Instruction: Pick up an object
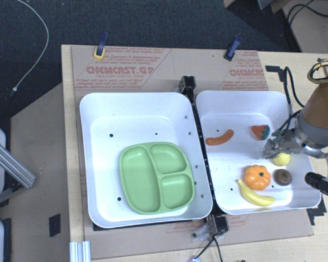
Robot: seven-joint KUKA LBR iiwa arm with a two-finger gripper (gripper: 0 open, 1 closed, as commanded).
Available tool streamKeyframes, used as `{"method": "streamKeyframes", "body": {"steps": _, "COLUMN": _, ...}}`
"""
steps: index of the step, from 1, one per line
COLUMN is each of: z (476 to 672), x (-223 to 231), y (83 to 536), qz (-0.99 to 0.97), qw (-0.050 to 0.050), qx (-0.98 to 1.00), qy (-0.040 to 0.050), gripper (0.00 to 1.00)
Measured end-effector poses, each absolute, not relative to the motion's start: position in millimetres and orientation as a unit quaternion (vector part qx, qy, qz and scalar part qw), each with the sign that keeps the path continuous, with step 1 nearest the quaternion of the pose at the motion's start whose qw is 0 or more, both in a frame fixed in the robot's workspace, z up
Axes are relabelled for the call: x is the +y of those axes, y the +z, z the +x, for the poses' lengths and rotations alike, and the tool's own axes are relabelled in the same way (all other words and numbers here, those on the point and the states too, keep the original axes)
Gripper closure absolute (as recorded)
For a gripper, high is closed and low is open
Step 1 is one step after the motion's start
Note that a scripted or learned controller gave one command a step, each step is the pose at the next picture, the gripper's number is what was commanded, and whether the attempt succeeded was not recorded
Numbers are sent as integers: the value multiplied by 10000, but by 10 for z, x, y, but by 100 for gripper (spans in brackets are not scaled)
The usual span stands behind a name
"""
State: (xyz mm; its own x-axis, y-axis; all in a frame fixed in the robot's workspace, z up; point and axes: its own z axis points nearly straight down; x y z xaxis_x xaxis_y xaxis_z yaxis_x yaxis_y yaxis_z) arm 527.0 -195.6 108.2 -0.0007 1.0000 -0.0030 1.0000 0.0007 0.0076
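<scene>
Bench: brown board (153, 64) carrying two shallow white bins side by side.
Left bin (98, 146): holds one green divided plate (156, 176) with three compartments, lying flat toward the near side of the bin.
Right bin (235, 100): holds six small items, listed below.
Sausage (220, 138): red-orange, slightly curved, lying in the far-left part of the right bin, well apart from the gripper.
Red piece (259, 131): small, with a green tip, near the far-right side — just beside the gripper, on its far side.
Yellow ball (282, 159): small and round, directly at the gripper's near edge, touching or nearly so; contact cannot be told.
Orange pumpkin (257, 177): round, green stem, nearer the camera than the gripper.
Brown round piece (283, 177): just right of the pumpkin.
Banana (254, 194): yellow, lying against the pumpkin's near side.
Arm (320, 113): enters from the right, orange band above the wrist.
Gripper (276, 145): low over the right bin's right side, between red piece and yellow ball — whether it is spread or pressed together cannot be told.
</scene>
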Motion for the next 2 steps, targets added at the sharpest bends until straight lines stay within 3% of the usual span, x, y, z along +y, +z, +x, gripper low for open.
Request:
{"method": "streamKeyframes", "body": {"steps": 1, "z": 5363, "x": -2005, "y": 1577, "qz": 7068, "qw": 9, "qx": 7074, "qy": 1, "gripper": 100}}
{"method": "streamKeyframes", "body": {"steps": 2, "z": 5317, "x": -1967, "y": 2035, "qz": 7064, "qw": 30, "qx": 7078, "qy": 11, "gripper": 100}}
